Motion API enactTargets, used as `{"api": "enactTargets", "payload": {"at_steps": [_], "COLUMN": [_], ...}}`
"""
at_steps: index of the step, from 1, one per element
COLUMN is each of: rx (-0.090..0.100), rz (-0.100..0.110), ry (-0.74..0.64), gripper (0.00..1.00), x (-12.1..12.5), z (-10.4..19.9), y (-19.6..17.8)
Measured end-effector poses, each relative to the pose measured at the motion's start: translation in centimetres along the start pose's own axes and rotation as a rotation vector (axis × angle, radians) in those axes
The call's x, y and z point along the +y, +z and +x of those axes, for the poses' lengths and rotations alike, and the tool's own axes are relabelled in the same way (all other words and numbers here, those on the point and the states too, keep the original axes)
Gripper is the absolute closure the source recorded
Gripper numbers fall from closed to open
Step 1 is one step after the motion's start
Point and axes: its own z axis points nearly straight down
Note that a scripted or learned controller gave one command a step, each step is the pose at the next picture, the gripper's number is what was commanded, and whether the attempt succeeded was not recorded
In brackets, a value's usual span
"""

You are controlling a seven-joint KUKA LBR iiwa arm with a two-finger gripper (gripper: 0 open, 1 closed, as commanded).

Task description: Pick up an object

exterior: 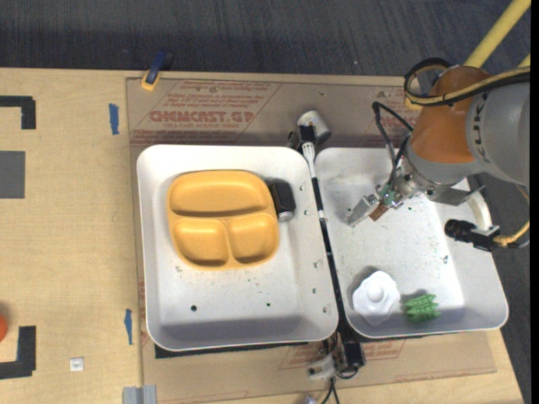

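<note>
My gripper (363, 212) hangs low over the upper left part of the right bin (459, 263), pointing down and to the left, with bare bin floor beneath it. A white bottle-like object (375, 296) and a small green object (421, 306) lie side by side near that bin's front edge, well below the gripper. In the left bin (153, 251) rests a yellow divided plate (223, 217), and a small black object (282, 200) sits against the plate's right edge.
The grey arm with its orange band (446, 129) covers the right bin's upper right corner. A divider ridge (324, 234) runs between the two bins. Cardboard and wooden bench surround them, with a blue clip (154, 71) at the back.
</note>
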Motion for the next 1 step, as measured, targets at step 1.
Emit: {"api": "enactTargets", "payload": {"at_steps": [1], "rx": [0.005], "rz": [0.007], "ry": [-0.113], "gripper": [0.0], "x": [-1.95], "z": [-3.23], "y": [-0.62]}}
